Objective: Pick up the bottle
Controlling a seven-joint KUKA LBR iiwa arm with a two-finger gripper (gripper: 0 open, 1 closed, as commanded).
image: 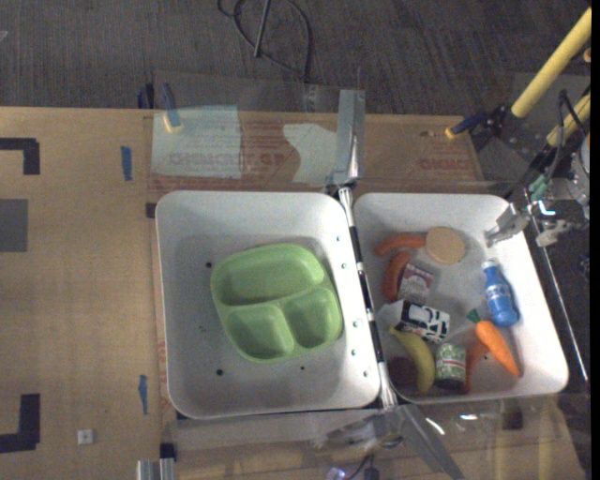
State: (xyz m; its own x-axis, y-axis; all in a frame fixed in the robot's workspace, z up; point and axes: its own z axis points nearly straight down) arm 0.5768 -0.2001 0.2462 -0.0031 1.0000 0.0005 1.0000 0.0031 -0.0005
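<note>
One end effector [506, 225] hovers at the right bin's [553, 375] rim, above the bottle [500, 295].

The arm [562, 187] at 3 o'clock is cut off by the right edge, and its metal parts blur together there. A yellow pole [553, 64] at 1 o'clock runs out past the top corner. In the right bin [553, 366], the can [451, 365] hides the lower end of one carrot [476, 354], and the banana [417, 356] covers part of a dark item [401, 373] at 6 o'clock, too dim to name. Print on the small carton [417, 279] and on the bottle [500, 295] label is too small to read. The cable [272, 28] at 12 o'clock leaves the top edge. The counter [75, 281] is cropped at the left and bottom.
</note>
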